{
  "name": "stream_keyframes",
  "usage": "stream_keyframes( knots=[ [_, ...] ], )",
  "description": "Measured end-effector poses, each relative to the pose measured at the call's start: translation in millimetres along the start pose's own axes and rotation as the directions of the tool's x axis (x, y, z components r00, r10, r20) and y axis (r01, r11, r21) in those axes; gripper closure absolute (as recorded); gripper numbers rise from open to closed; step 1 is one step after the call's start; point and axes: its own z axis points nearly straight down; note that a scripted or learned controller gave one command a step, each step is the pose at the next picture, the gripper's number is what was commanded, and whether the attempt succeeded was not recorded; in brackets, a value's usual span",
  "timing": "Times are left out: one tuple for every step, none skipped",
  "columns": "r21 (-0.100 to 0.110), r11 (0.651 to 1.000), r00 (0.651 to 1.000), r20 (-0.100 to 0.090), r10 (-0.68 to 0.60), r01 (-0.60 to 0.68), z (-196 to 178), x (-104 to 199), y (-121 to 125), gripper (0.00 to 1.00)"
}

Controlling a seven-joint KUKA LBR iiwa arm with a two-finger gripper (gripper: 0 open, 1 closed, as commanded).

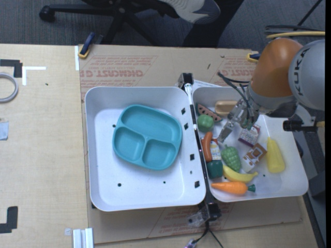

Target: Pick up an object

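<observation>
Fingers (234, 122) spread, pinching nothing, poised over the right bin (289, 187): the reach step. Next move, judged: descend and close on one object. At their 6 o'clock lies a green vegetable (231, 157); at 9, a green ball (206, 122). Count: two bins; one teal tray (147, 137) in the left bin (98, 180).

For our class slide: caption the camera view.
Gripper hovers above toy food in the right bin; teal tray sits left.

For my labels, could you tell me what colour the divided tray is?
Teal blue tray, in the camera view.
</observation>
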Motion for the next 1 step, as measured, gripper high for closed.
stream_keyframes(
  knots=[
    [-0.007, 0.929, 0.929, -0.002, -0.371, 0.371, 1.2, 23.4, -38.0, 0.00]
  ],
)
